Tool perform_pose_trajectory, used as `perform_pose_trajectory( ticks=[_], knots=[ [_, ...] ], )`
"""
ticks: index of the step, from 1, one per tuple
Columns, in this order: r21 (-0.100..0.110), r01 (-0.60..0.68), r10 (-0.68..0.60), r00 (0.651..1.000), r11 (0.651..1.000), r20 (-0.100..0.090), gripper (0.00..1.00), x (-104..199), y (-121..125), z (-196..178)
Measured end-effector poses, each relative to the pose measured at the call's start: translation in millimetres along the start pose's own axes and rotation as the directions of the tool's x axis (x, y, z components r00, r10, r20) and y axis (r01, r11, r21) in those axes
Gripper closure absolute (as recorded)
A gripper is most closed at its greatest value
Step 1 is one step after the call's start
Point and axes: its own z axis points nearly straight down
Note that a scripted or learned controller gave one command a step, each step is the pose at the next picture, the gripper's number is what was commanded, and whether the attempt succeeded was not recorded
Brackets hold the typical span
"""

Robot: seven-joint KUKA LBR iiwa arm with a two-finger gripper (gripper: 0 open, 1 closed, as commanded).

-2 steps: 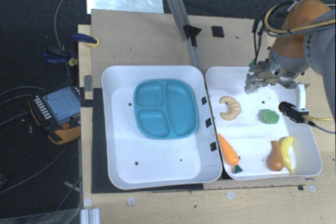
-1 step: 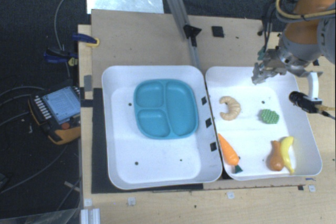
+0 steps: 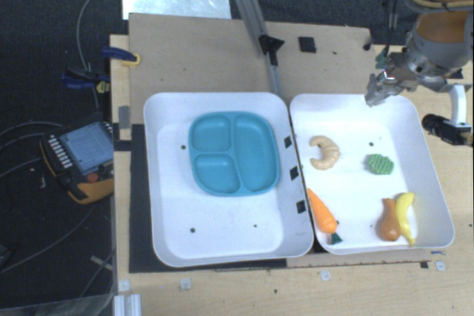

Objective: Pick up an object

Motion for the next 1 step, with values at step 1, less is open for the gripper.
perform_pose_trajectory(
  ticks=[1],
  knots=[
    [0.007,0.004,-0.004,1.000,1.000,-0.002,1.00,56.9,-15.4,6.3]
  ],
)
